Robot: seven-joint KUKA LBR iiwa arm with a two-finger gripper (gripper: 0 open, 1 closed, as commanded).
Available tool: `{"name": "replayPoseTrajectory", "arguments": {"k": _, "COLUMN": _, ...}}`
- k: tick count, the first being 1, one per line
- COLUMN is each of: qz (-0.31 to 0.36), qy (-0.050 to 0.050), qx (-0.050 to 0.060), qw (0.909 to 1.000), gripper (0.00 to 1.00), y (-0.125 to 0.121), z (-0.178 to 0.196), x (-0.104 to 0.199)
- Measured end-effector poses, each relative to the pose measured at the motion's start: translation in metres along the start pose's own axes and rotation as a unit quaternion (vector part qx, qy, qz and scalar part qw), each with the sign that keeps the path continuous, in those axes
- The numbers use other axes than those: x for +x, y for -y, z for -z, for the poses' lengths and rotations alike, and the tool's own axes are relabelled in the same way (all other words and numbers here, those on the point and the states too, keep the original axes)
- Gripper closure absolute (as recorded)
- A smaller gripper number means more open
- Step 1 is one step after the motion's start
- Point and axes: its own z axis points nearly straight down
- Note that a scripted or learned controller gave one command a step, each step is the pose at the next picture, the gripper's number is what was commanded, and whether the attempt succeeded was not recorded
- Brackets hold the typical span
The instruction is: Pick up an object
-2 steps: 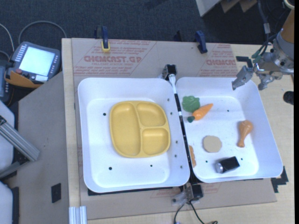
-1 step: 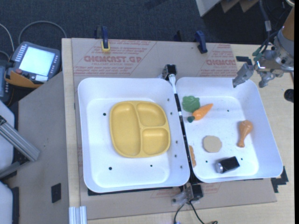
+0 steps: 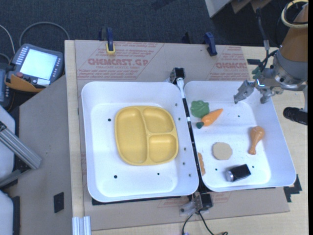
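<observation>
Yellow divided plate (image 3: 145, 134) in white left bin (image 3: 93, 131); right bin (image 3: 274, 173), also white, holds orange carrot (image 3: 212, 117), green leaf (image 3: 199, 107), tan disc (image 3: 222, 151), orange-brown drumstick (image 3: 255, 139), black-and-silver cylinder (image 3: 237, 173).

I watch through one fixed camera above the worktop (image 3: 146, 58), looking down at a slant. Both bins, left (image 3: 98, 180) and right (image 3: 274, 170), fit in frame.

A robotics lab: clamped bench board (image 3: 146, 58), teach pendant (image 3: 36, 65) with cables, dark carpet floor (image 3: 98, 6).
</observation>
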Motion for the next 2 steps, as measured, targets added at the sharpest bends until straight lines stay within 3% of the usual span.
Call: {"name": "replayPoseTrajectory", "arguments": {"k": 2, "qz": 0.000, "qy": 0.000, "qx": -0.001, "qw": 1.0000, "gripper": 0.00, "y": 0.000, "z": -0.090, "x": 0.005}}
